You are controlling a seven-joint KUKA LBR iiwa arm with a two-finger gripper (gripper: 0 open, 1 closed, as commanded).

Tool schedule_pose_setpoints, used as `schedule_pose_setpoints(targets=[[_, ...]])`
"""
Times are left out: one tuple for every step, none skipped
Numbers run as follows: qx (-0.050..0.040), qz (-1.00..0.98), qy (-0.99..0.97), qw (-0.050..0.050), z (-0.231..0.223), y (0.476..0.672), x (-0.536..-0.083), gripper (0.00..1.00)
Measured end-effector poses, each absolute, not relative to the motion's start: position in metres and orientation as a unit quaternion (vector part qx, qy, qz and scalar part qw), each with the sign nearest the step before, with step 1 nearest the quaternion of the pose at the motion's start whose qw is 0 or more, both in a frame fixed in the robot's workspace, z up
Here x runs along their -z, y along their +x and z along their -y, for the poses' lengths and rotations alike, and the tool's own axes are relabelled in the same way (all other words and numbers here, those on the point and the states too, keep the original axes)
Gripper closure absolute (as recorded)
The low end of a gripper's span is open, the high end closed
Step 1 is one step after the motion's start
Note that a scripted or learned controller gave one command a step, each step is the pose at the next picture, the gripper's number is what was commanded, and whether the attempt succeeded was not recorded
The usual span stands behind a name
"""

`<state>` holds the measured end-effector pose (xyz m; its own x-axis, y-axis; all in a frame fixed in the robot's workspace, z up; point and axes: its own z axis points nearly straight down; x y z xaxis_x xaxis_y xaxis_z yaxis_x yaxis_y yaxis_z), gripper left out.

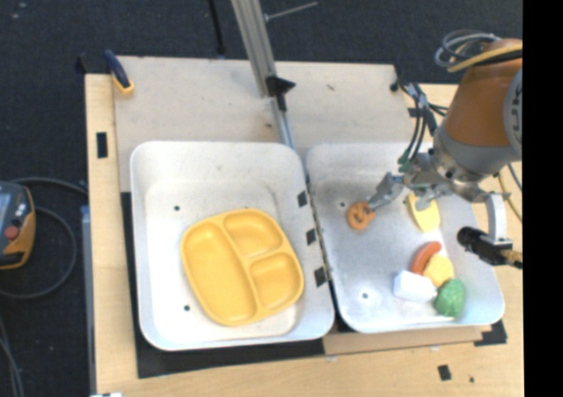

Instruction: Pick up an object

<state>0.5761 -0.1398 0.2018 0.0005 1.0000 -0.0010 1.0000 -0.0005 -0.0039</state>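
Camera view is showing my hand (380, 194) reaching down into the right bin (352, 298), its tip just beside a small brown ring-shaped object (358, 216) lying on the bin floor. I cannot tell whether my hand is clenched or released, and nothing is visibly grasped.

To do this well, I am judging that I should centre over the ring so it does not skid on the smooth white plastic.

Beyond the ring, away from the left bin (149, 184), a pale yellow piece (425, 213), a red-orange piece (426, 254), a white block (411, 285) and a knobbly green lump (449, 298) are clustering. The left bin is holding a glossy yellow divided tray (242, 265). Both bins are sitting on a pale wooden tabletop (176, 96).
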Motion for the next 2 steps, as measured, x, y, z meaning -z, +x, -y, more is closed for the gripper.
schedule_pose_setpoints(targets=[[-0.0014,0.707,-0.707,0.001,0.132,0.579,-0.153,0.0],[-0.0015,0.707,-0.708,0.001,0.133,0.579,-0.1,0.0]])
